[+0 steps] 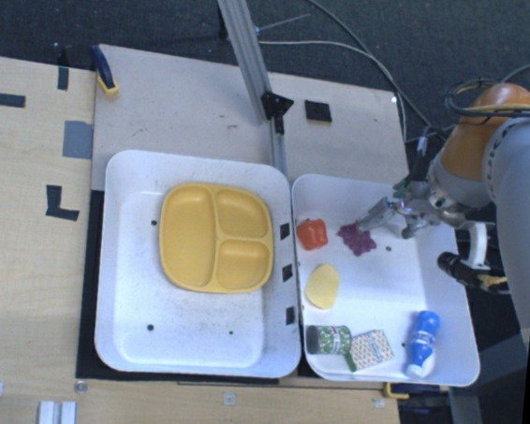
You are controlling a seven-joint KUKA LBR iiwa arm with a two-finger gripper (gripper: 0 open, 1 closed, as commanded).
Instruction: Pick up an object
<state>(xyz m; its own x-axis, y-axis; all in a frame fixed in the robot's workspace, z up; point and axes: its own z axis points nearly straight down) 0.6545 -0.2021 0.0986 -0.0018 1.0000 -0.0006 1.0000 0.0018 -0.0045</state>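
The gripper (374, 220) hangs low in the right bin (448, 263), near its far edge, its tip just beside a purple grape bunch (357, 239); whether its fingers are apart or together cannot be told. The bunch lies slantwise, an orange block (313, 233) close on its left. Bare floor lies toward the bin's right edge, above a blue bottle (422, 342)

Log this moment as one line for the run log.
arm: over right bin | gripper: beside purple object | grasp: none seen | left bin: yellow tray
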